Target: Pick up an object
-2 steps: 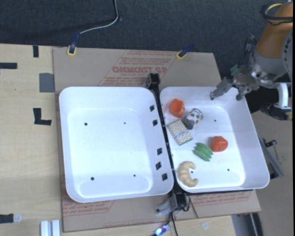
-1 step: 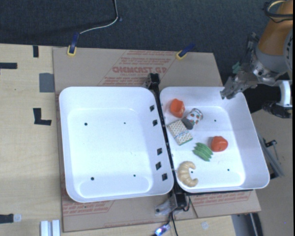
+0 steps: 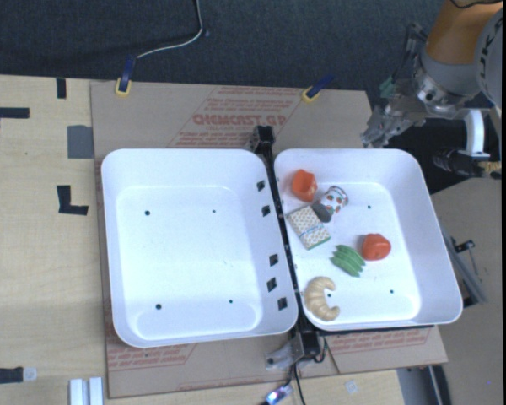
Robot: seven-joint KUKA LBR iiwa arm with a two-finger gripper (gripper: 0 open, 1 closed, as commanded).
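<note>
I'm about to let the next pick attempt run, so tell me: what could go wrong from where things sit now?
1. The checkered block touches the small grey-and-white object, with an orange-red piece close by. A grasp there may catch or shove a neighbour.
2. The croissant lies near the right bin's front wall, which could block a descent.
3. The end effector hangs outside the bin's far rim; a low approach might clip it.
</note>
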